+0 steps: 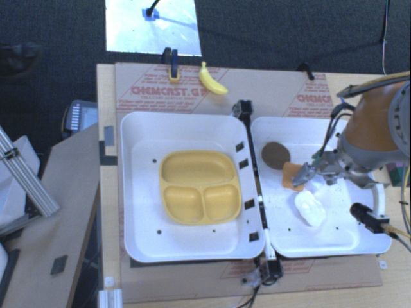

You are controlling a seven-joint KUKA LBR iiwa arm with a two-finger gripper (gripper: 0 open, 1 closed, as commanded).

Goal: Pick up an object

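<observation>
— What do the surfaces look like from your side?

— I see two white bins [186, 124], smooth plastic with a mild sheen. The yellow divided tray [196, 186] in the left one is matt plastic. The tabletop [257, 85] looks like a printed cardboard sheet, dull and flat.

— And the small stuff?

— The banana [212, 81] looks glossy, like moulded plastic. The brown disc [275, 153] is matt. The white lump [309, 208] looks soft and dull. The arm [379, 117] has a satin orange shell.

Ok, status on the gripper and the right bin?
Gripper low over orange piece, grasp unclear. Brown disc and white object close beside it.
</observation>
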